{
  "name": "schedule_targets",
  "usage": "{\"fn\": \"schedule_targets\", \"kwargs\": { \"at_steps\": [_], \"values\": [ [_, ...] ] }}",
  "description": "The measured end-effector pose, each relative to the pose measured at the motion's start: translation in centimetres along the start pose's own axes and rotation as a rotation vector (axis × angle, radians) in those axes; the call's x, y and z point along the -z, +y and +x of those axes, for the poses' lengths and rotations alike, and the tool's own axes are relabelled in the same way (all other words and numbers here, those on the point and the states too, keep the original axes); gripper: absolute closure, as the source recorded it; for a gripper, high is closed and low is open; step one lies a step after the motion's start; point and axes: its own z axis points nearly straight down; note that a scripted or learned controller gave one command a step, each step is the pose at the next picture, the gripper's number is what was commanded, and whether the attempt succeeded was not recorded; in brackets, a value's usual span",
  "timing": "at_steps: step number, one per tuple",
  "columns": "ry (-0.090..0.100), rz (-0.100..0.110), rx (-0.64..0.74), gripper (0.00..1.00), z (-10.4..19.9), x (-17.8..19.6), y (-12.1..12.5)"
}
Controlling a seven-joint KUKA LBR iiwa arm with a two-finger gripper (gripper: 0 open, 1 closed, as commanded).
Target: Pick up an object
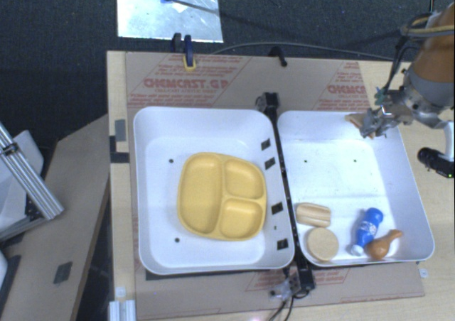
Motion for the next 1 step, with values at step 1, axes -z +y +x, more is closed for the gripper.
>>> {"fn": "schedule_targets", "kwargs": {
  "at_steps": [1],
  "values": [
    [0.001,0.002,0.001,1.00,-0.02,2.50,0.15]
  ]
}}
